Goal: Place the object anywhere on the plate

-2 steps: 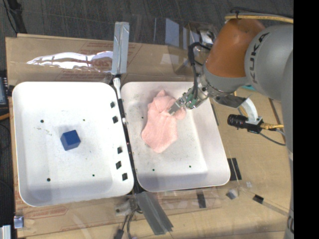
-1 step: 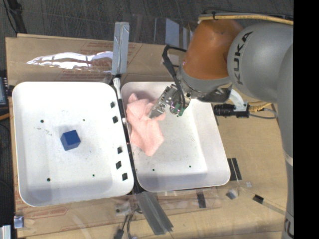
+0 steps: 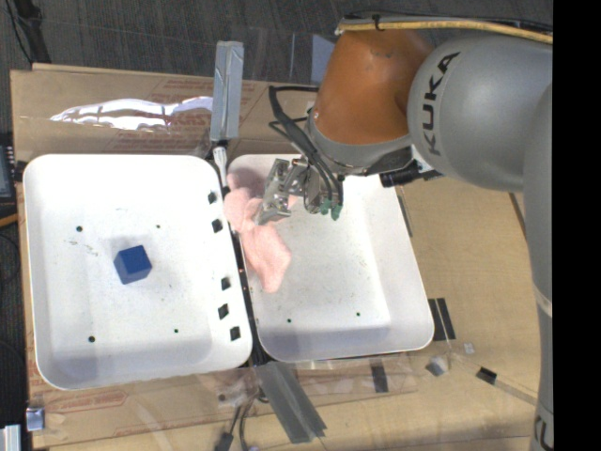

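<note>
- Two white bins sit side by side; the left bin (image 3: pixel 56 280) carries a blue cube (image 3: pixel 133 263) near its middle.
- Pink cloth (image 3: pixel 260 238) lies along the left edge of the right bin (image 3: pixel 376 299).
- Gripper (image 3: pixel 299 202) hovers over the right bin's far edge, just beside the cloth, fingers apart, holding nothing.

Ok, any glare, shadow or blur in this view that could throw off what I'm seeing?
Camera view: bright glare on the shiny strip behind the left bin; blue cube sharp; arm shades the right bin near the gripper, whose fingers look soft against the pink cloth.
</note>
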Motion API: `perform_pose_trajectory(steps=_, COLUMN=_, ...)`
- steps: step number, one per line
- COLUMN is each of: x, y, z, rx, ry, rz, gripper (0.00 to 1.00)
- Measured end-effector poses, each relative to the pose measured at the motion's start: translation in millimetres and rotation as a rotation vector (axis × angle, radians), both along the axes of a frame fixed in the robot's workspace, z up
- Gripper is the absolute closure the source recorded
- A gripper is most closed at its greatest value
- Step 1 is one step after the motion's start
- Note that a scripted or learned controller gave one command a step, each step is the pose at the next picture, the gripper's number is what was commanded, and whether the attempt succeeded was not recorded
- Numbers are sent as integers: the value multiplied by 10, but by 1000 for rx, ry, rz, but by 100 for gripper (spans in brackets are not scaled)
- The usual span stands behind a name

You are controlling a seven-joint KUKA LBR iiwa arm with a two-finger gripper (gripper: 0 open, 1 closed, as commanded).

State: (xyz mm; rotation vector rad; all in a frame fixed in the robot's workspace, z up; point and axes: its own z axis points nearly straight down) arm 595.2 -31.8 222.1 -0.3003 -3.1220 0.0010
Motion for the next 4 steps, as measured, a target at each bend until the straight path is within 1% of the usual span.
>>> perform_pose_trajectory(steps=1, x=63, y=595, z=-36, rx=0, ry=-2, rz=194, gripper=100)
perform_pose_trajectory(steps=2, x=34, y=1116, z=-101, rx=0, ry=1, rz=197, gripper=100)
perform_pose_trajectory(steps=3, x=61, y=1620, z=6, rx=0, ry=-1, rz=197, gripper=100)
perform_pose_trajectory(steps=4, x=62, y=1618, z=6, rx=0, ry=-1, rz=196, gripper=0)
